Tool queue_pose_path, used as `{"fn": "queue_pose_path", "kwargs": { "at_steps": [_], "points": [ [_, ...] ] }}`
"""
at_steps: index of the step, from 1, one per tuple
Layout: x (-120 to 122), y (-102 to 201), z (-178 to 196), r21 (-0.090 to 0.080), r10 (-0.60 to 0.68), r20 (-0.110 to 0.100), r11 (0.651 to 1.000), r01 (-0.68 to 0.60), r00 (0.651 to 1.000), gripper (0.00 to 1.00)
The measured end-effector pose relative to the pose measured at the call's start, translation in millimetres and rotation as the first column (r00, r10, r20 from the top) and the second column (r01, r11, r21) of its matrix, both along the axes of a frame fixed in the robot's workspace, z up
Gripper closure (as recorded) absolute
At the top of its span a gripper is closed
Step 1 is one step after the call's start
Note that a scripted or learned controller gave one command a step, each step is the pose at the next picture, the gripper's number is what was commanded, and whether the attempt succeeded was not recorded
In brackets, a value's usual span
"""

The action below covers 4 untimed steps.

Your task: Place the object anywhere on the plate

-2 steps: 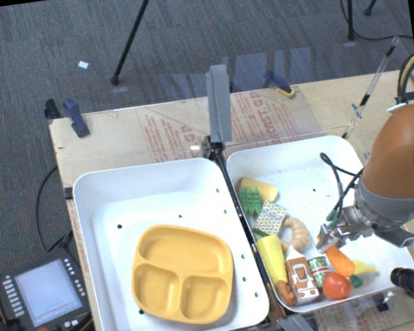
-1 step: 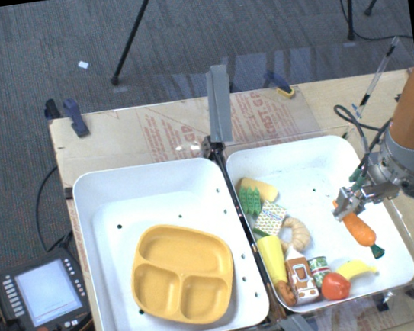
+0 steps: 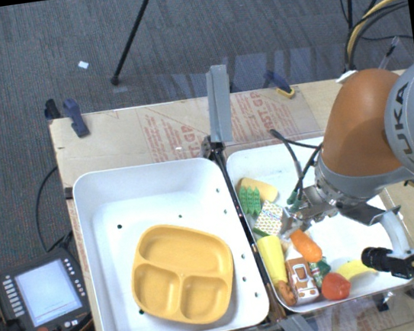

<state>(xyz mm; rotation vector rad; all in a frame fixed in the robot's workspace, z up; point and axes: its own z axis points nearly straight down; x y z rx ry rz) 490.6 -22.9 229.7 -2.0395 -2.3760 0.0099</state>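
- Gripper [image 3: 301, 218] low in right bin [image 3: 371, 233], over toy food pile beside carrot [image 3: 306, 245] — finger state: cannot tell
- Yellow plate [image 3: 182, 273] sits in left bin [image 3: 106, 214]

Plastic toys, bins and a plate on a cardboard-topped desk over carpet.

The yellow plate [image 3: 182, 274] looks like smooth, slightly glossy plastic, as do the two white bins [image 3: 99, 215]. Brown cardboard [image 3: 148, 135], matt and printed in red, covers the desk. The toy foods, such as the orange carrot [image 3: 306, 246] and red tomato [image 3: 335, 286], appear shiny plastic. The arm's orange band [image 3: 362, 122] is smooth and satiny. The floor [image 3: 14, 58] is rough dark carpet.
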Motion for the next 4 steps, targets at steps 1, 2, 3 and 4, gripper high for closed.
{"fn": "queue_pose_path", "kwargs": {
  "at_steps": [1, 2, 3, 4],
  "points": [
    [10, 59, -16, -0.003, -0.175, 0.003, 0.984, 0.175, 0.984, 1.00],
    [35, 128, 47, -0.002, 0.051, 0.011, 0.999, -0.051, 0.999, 1.00],
    [34, 128, 45, -0.004, 0.053, 0.007, 0.999, -0.052, 0.999, 0.00],
    [34, 128, 53, -0.005, 0.055, 0.002, 0.998, -0.055, 0.998, 1.00]
  ]
}}
